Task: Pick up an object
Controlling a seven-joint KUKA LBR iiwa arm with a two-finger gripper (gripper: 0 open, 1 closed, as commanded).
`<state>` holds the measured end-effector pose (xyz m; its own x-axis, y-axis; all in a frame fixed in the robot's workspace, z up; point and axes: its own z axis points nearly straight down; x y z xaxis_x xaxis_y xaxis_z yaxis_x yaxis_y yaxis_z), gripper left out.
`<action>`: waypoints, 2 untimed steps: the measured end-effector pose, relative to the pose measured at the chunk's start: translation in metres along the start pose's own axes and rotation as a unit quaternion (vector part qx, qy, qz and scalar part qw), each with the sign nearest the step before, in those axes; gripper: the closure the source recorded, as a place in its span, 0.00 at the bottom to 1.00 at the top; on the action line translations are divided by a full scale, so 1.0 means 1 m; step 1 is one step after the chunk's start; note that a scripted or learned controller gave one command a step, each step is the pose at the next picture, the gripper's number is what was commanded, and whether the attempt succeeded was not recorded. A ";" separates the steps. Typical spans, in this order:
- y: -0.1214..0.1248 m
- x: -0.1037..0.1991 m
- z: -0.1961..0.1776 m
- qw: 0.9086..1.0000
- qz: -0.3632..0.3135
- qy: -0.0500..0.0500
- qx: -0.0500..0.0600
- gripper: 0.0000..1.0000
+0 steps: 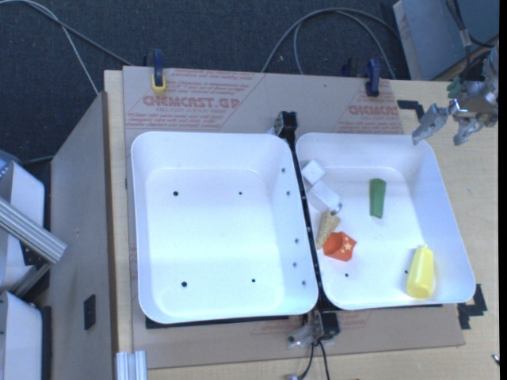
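Note:
The right bin point(444, 212) holds a green cylinder point(377, 197), a yellow bottle point(421, 271), a red block point(340, 246), a tan piece point(325, 228) and a white boxy object point(318, 182) near the divider. My gripper point(445, 125) hangs at the far right, above the right bin's back right corner, well apart from all the objects. Its two fingers are spread apart with nothing between them.
The left bin point(150, 212) sits beside the right one on a brown board point(198, 93). Blue clamps point(158, 68) hold the board at the back. Cables loop behind the bench.

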<state>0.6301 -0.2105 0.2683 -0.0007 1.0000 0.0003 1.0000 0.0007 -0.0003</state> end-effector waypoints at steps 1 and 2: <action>-0.030 0.015 0.184 1.000 0.001 0.003 0.009 0.00; -0.064 0.086 0.087 1.000 -0.003 0.002 0.000 0.00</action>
<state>0.5661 -0.1244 0.1815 -0.0060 1.0000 0.0041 1.0000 0.0060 0.0005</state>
